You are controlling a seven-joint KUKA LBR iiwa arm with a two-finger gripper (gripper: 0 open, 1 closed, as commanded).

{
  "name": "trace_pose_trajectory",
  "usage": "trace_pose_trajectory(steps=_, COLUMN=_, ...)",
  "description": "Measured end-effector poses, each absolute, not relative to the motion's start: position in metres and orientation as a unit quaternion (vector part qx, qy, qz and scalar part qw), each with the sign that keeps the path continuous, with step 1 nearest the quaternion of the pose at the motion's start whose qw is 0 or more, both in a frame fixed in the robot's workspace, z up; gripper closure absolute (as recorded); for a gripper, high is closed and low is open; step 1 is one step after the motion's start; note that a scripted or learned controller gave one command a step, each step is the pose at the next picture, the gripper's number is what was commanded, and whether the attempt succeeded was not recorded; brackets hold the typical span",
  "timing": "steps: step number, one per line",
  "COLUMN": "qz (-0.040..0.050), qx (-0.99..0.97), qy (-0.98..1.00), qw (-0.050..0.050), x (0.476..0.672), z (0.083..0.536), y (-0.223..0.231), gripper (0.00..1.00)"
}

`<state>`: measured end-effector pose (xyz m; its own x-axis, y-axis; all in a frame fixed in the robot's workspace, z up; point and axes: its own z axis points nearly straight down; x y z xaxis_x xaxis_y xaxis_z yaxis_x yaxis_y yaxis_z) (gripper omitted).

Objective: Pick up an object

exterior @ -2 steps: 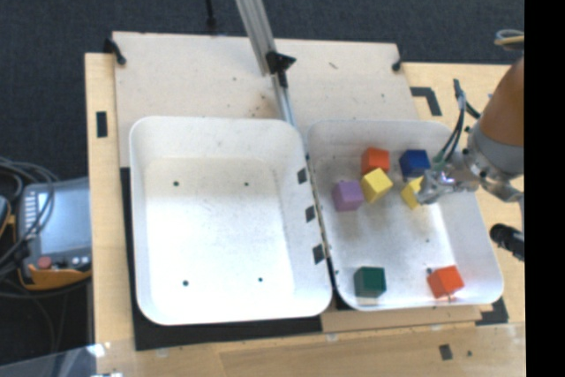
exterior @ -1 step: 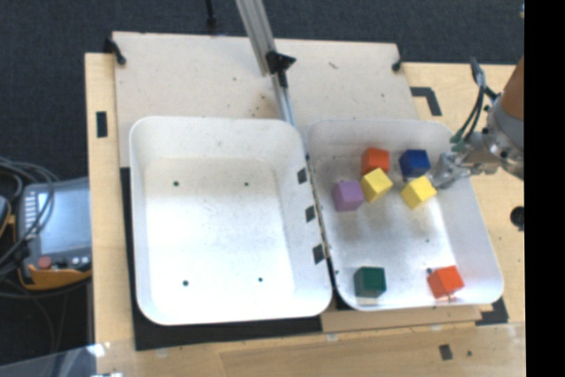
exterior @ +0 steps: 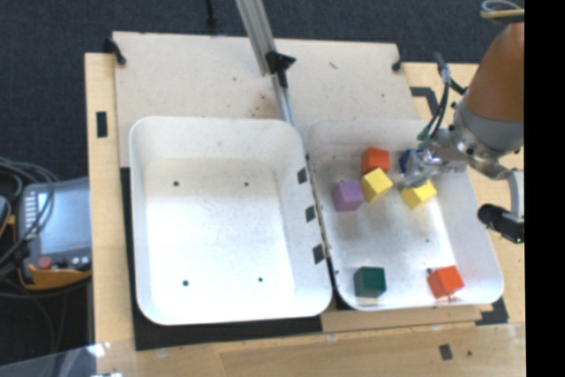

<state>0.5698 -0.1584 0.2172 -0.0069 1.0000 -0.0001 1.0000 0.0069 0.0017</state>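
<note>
We see the gripper (exterior: 415,177) low in the right bin (exterior: 472,278), just above a yellow cube (exterior: 418,193); open or closed, we can't tell.

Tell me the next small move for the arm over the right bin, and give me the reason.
Probably a short descent straight down. The gripper sits at the upper part of the right bin, right beside a yellow block, which lies a little apart from the other yellow block. Nothing shows between its fingers, so closing in on that near block looks like the likeliest next step.
</note>
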Motion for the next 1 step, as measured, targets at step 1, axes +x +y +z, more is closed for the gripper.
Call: trace_pose_trajectory(steps=1, qz=0.0014, qx=0.704, qy=0.710, qw=0.000, x=0.5621, z=0.2282, y=-0.1033, gripper=1.00)
